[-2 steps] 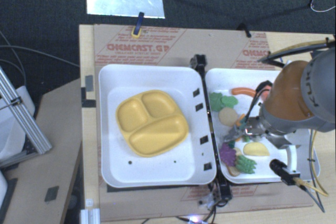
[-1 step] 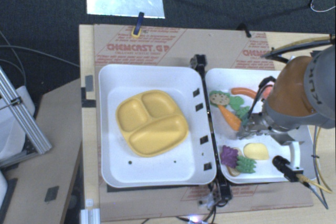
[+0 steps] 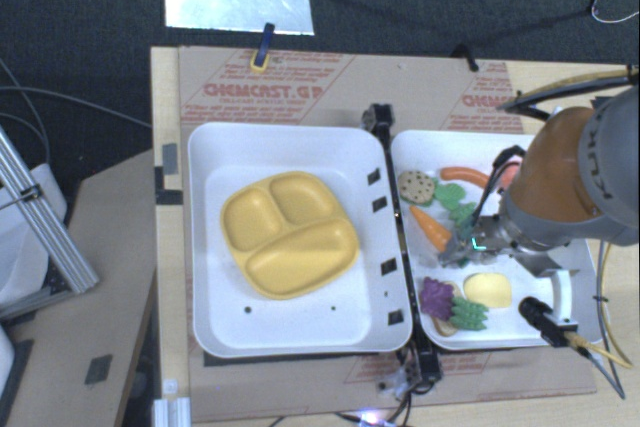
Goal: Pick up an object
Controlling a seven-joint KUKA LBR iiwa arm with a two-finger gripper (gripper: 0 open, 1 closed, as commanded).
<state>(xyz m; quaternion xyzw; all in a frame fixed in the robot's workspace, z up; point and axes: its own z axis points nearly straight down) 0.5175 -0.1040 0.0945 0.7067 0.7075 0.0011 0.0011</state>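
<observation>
Approach step: my gripper [image 3: 462,250] is low in the right bin [image 3: 420,150] among the toy foods, carrot [image 3: 431,228] just beside it, finger state unreadable; next move calls for closing on one item, then lifting

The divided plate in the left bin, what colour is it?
The divided plate is yellow, seen best in the camera view from above.
</observation>
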